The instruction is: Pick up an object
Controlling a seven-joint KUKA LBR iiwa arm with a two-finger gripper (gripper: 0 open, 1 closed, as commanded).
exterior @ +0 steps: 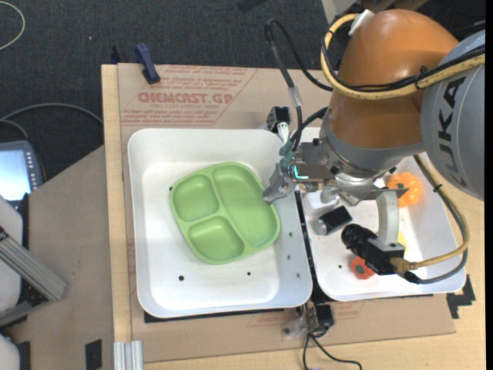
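Hanging over the seam between the two bins [296, 230], the pincer [339, 187] is hidden under the arm's bulk, so I cannot tell whether it is open or closed. Nothing looks picked yet. A black block [333, 219] lies just beside it and a green plate [223, 213] to its left. Next it must choose one and descend squarely.

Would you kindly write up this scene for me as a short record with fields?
left bin: holds a green plate with three compartments
right bin: holds an orange thing and a small black block
gripper: over the seam between the bins, at the plate's right edge
grasp: nothing seen held
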